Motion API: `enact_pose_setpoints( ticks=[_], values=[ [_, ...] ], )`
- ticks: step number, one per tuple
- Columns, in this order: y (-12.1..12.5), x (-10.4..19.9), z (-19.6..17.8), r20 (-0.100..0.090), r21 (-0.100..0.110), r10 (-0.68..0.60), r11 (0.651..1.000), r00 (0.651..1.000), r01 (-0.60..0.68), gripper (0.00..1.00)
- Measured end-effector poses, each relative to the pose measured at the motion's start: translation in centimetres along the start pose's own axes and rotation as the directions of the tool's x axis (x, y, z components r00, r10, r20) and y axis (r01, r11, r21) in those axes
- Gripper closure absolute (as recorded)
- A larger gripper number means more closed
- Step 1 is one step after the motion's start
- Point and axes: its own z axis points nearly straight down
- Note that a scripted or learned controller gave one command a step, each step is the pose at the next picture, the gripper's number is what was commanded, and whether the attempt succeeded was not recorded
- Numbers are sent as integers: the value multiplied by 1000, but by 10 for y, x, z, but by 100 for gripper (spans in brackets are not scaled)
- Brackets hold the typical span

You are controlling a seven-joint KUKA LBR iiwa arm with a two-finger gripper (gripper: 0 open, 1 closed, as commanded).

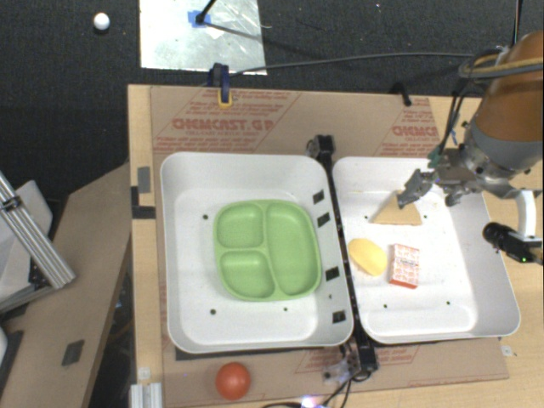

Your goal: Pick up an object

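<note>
Two white bins sit side by side on the bench; the left bin (183, 228) holds a green tray (267, 249); the right bin (476, 287) holds a tan wedge (398, 215), a yellow lemon (368, 256) and a red box (405, 265); the gripper (415, 187) hovers at the wedge's top, its opening impossible to tell.

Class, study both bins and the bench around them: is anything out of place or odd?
Yes. A red ball sits on the bench in front of the left bin, outside both bins. A small white ball lies far off on the dark floor. The claw hovers at the tan wedge in the right bin.
</note>
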Motion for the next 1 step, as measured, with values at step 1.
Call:
enact_pose_setpoints(
  ticks=[1],
  values=[
    [2, 0, -6, 2, -12, -2, 1000, 1000, 2, 0]
  ],
)
